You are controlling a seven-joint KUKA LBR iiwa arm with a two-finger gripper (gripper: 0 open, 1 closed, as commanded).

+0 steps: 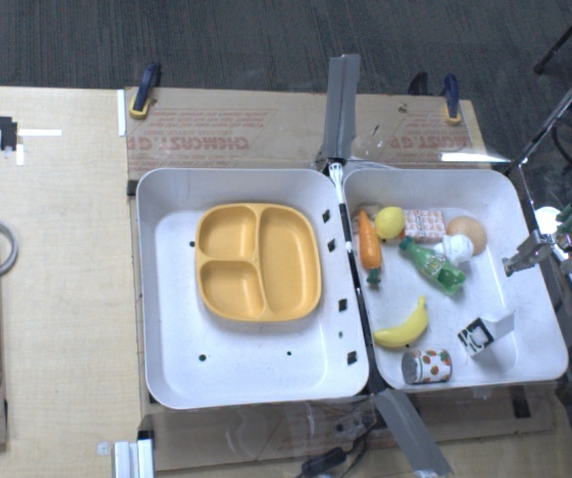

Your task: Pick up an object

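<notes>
Left bin (pixel 166 366): 1 yellow divided plate (pixel 259 262), 3 compartments, lying flat. Right bin (pixel 525 217): carrot (pixel 368 242) along the left wall, lemon (pixel 390 223) just beside it, patterned packet (pixel 425 225), egg (pixel 466 235), green bottle (pixel 433 267) on its side, banana (pixel 404 329), can (pixel 427 366) on its side near the front wall, small white carton (pixel 485 335) to its right. Gripper (pixel 533 252) at the bin's right wall, above the rim; how far it is open cannot be told; nothing seen between the tips.

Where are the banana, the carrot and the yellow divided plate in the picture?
banana (pixel 405 327): camera view, middle of its curved body.
carrot (pixel 369 244): camera view, middle of the orange part.
yellow divided plate (pixel 205 237): camera view, its left rim.
</notes>
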